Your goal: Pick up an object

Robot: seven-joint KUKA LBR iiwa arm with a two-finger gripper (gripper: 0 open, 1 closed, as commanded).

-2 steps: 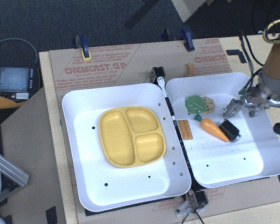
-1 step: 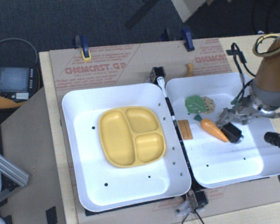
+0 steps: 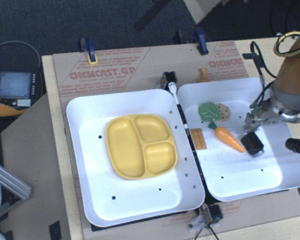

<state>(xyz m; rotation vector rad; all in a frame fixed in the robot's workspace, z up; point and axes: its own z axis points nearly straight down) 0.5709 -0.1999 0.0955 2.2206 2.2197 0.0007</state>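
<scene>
The right bin (image 3: 243, 184) holds an orange carrot (image 3: 229, 138), a green leafy piece (image 3: 209, 111) lying against a tan cookie (image 3: 223, 112), a flat brown bar (image 3: 198, 138) and a small black block (image 3: 252, 144). My gripper (image 3: 253, 121) hangs low over the right side of this bin. It sits just above the black block and a little to the right of the carrot's thick end. Its tips are hidden under the wrist.
A yellow divided plate (image 3: 141, 145) lies in the left bin (image 3: 94, 193). The grey arm with its orange band (image 3: 294, 76) comes in over the right bin's right rim. Cables and clamps sit along the bench's far edge (image 3: 147, 52).
</scene>
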